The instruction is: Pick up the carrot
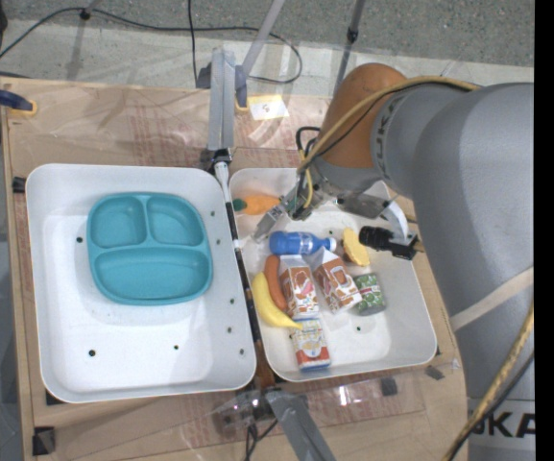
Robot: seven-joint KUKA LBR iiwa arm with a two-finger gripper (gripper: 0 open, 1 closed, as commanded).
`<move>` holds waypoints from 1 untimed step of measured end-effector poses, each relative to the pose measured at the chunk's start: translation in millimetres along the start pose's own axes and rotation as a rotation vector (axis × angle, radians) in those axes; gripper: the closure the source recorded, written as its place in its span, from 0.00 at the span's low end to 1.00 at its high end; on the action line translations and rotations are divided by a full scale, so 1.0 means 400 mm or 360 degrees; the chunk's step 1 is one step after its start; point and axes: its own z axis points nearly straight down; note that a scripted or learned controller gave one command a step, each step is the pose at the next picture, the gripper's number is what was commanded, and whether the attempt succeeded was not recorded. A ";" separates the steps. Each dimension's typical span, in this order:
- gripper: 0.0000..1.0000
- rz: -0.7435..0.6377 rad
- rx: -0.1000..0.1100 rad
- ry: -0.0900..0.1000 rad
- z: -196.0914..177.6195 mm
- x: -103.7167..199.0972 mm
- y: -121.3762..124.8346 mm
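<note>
Reaching into the right bin from the right, at the approach step of the pick, with the grasp itself judged not yet made. Positioned low over that bin's far left corner, the pincer hangs just beside the carrot, a short orange piece lying against the far wall near the divider between the two bins. Appears to have pale fingers angled down and left, with tips close to the carrot's near side, possibly touching; too small to tell how wide the gap is, and nothing clearly seen between the fingers. Crowded just nearer: a blue bottle, a banana, small cartons and a yellow item. Holding only a teal divided plate, the left bin sits alongside on the tabletop. Calls next, by judgement, for a small shift toward the far wall, straddling the carrot, closing firmly, then lifting straight up, clear of the bottle.
</note>
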 end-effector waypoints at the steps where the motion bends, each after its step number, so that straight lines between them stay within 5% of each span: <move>1: 0.00 0.0000 0.0000 0.0000 0.000 0.000 0.000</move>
